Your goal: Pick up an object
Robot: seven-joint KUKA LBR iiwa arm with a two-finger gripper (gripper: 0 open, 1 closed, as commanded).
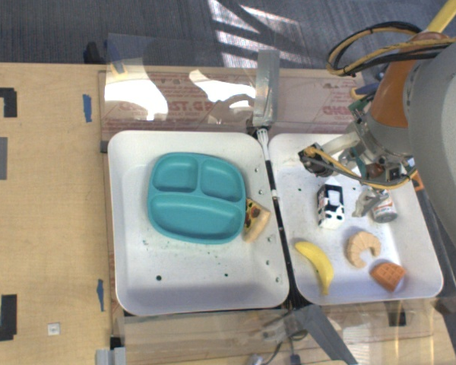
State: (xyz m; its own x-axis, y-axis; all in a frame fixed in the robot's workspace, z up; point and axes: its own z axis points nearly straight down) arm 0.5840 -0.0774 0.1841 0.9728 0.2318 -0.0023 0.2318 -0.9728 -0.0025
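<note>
Gripper (pixel 374 201) hangs near the right bin's (pixel 433 280) far edge, grip unreadable; nothing lifted, banana (pixel 318 261) and croissant (pixel 362 248) untouched

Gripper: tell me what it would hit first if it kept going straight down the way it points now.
Probably the small silver can. The gripper hangs over the right bin with its tip beside that can, so the can or the bin floor next to it comes first. Depth is unclear from this slanted view.
</note>
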